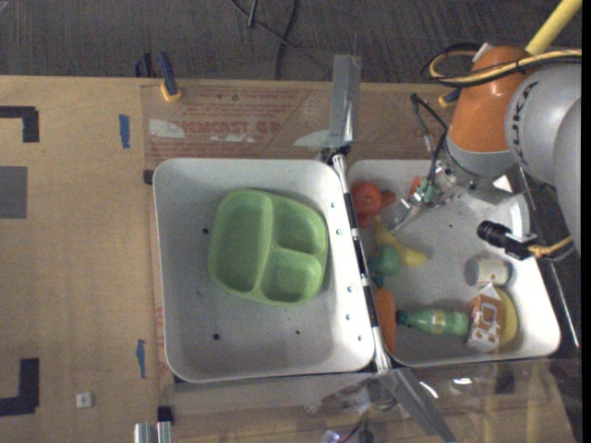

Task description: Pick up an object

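A grey KUKA arm [545, 118] with an orange band reaches in over the right bin [531, 344], its gripper [413, 208] hanging low near the red tomato-like piece [367, 197] at that bin's upper left corner; whether its fingers are apart or together is too small and cluttered to tell, and nothing is visibly held. Along the right bin's left wall lie a yellow piece [403, 250], a green piece [386, 261] and an orange carrot [384, 317], partly hidden by the divider, with a green bottle [434, 321], a banana [504, 314] and a small carton [484, 319] toward its lower right. A green divided plate [270, 245] sits in the left bin [185, 340] beside the right bin.
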`<state>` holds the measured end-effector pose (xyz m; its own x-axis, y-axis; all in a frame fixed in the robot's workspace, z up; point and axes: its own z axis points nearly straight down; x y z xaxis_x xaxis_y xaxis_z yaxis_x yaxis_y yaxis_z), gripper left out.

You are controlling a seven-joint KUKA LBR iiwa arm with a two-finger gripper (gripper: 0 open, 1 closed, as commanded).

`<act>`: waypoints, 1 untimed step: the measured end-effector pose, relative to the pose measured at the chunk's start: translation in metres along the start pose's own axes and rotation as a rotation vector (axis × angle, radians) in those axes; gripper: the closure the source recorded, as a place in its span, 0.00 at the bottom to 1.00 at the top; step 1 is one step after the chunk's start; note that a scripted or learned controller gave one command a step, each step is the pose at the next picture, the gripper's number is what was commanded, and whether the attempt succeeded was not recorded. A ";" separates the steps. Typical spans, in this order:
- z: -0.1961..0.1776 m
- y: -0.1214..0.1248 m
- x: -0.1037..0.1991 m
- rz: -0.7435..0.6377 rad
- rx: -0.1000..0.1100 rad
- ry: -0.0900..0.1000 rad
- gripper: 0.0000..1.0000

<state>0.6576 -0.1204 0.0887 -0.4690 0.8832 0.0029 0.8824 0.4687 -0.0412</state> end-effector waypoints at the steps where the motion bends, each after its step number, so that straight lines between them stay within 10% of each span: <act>1: -0.013 0.004 -0.003 -0.003 -0.019 -0.016 1.00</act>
<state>0.6627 -0.1210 0.1012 -0.4720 0.8815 -0.0134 0.8815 0.4717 -0.0220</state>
